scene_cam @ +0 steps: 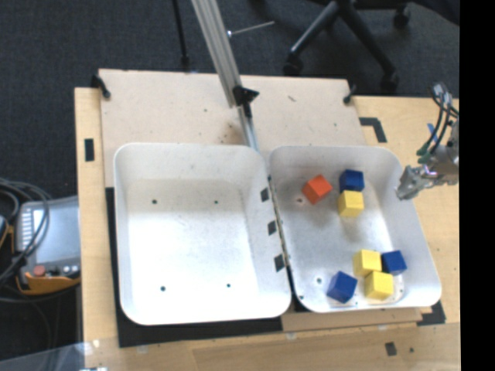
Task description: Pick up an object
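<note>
The right bin (387,161) holds several small blocks. An orange block (316,188) lies near its upper middle, with a blue block (351,180) and a yellow block (350,203) just right of it. Near the front are two yellow blocks (367,262) (379,285) and two blue blocks (394,261) (341,287). My gripper (410,184) hangs at the bin's right rim, to the right of the upper blocks and apart from them. Its tips are small and blurred.
The left bin (131,207) sits beside the right one, with a dividing rim (277,230) between them. A slanted metal rail (220,49) rises from the back of the bench. An office chair (340,18) stands behind, and a pendant (42,246) lies at left.
</note>
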You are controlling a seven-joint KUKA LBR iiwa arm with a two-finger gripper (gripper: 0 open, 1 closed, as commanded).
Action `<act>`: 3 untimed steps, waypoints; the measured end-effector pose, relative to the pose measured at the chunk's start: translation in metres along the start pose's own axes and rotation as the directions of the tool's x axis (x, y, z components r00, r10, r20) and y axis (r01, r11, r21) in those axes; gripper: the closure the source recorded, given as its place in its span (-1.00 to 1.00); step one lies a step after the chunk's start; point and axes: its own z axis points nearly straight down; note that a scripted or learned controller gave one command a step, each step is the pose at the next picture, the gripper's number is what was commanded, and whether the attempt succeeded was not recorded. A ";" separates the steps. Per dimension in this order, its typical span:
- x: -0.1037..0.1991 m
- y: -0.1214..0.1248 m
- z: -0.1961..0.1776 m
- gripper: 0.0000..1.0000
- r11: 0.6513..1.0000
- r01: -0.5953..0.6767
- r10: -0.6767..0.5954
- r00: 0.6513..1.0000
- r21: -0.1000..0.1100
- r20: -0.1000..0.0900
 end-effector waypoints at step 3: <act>0.158 0.011 0.016 1.00 1.000 0.003 -0.003 1.000 0.009 -0.005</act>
